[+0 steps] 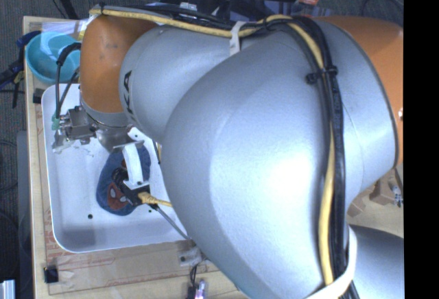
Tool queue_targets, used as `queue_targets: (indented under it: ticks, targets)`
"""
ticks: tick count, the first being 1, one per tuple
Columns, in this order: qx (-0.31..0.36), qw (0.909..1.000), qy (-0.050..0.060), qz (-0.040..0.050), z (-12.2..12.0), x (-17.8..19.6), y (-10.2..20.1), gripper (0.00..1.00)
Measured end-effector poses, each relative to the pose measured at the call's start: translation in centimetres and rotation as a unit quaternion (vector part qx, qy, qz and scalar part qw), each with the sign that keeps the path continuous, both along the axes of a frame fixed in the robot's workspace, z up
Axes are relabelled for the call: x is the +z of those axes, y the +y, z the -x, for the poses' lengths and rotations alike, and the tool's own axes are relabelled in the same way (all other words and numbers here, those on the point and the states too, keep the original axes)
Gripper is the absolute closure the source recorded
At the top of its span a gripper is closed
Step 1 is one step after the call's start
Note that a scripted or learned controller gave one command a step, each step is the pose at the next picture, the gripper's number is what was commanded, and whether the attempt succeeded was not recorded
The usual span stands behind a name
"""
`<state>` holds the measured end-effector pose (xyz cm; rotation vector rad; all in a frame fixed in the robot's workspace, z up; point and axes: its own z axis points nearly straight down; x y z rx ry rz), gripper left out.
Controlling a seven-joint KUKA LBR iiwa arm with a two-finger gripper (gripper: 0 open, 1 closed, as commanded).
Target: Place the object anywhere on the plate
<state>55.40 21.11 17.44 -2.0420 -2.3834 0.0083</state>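
Arm (274,147): grey, smooth, rounded casing with a glossy orange band; black and yellow cables run along it.
Bin (79,232): shallow white plastic tray with rounded corners, a matt floor and a raised rim.
Bowl (42,57): light blue and round, at the bench's far left corner, outside the bin.
Plate (105,189): dark blue and round, flat on the bin floor, partly covered by robot hardware.
Gripper (70,126): bare metal, above the bin's far left part; whether it is parted or closed cannot be told.
Object (122,189): small, brown with red, on the plate and apart from the gripper, lying to its near right; its shape is unclear.
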Motion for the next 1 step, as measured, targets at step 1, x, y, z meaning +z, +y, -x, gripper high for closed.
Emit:
queue_targets:
  ticks: [1]
  targets:
    - [0.031,0.9995,-0.001,-0.0006,-6.4,-8.45,-4.72,0.0]
